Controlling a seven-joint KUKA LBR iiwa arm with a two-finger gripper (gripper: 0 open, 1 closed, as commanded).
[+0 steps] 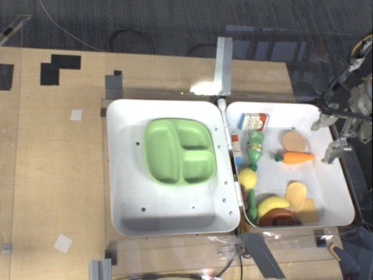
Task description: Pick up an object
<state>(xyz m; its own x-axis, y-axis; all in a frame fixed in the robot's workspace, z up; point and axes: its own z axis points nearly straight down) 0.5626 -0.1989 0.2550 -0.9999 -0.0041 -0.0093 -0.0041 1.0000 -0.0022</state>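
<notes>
My gripper (327, 137) hangs over the right edge of the right bin (332, 209), open, with nothing between its fingers. The nearest object is an orange carrot (296, 158), a little to the gripper's left. Behind the carrot lies a round tan bun (294, 140). Further left are a small white and orange carton (253, 122), a green bottle (255, 146) and a yellow lemon (247, 178). At the front of the bin sit a banana (271, 205), a pale yellow piece (296, 193) and a brown item (278, 216).
The left bin (125, 214) holds a green divided plate (178, 151). A metal post (224, 69) rises behind the seam between the bins. Dark cables and arm parts (349, 74) crowd the upper right.
</notes>
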